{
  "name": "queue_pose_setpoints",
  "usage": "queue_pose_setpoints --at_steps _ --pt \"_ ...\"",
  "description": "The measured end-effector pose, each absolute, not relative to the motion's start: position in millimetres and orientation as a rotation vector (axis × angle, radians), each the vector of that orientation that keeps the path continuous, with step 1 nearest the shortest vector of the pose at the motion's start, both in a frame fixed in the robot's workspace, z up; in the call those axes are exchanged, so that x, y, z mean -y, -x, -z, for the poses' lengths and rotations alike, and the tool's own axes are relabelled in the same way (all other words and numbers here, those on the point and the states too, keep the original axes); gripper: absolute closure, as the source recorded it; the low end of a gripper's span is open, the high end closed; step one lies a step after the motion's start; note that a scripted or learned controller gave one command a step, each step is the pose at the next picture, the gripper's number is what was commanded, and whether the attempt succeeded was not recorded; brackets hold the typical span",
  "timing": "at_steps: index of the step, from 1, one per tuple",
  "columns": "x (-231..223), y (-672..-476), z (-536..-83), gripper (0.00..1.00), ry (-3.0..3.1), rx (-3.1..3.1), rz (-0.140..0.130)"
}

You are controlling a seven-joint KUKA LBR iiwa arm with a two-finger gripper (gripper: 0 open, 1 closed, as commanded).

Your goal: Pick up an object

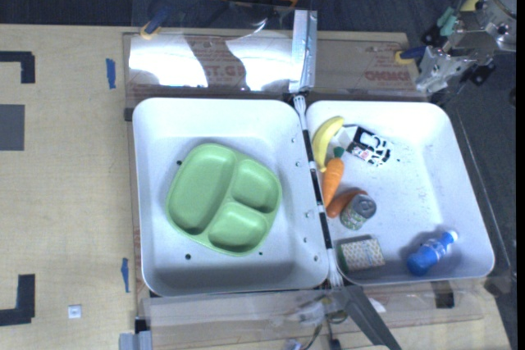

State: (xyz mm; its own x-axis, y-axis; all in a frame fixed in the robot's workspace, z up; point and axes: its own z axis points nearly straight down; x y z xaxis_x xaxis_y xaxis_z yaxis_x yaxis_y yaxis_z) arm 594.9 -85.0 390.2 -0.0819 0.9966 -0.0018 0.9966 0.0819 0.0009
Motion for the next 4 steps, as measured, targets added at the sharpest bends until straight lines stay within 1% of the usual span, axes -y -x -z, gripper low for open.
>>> queue_pose_setpoints --at_steps 1,2,3,4 --pt "85 -594.9 -390 0.0 -2.127 -2.31 0.001" --pt "71 -598.7 -258 0.0 -2.063 -2.37 0.0" --pt "112 -632.8 -129 0.0 -2.229 -2.213 -0.001" --pt "203 -620.7 -99 0.0 -2.341 -2.101 -0.01"
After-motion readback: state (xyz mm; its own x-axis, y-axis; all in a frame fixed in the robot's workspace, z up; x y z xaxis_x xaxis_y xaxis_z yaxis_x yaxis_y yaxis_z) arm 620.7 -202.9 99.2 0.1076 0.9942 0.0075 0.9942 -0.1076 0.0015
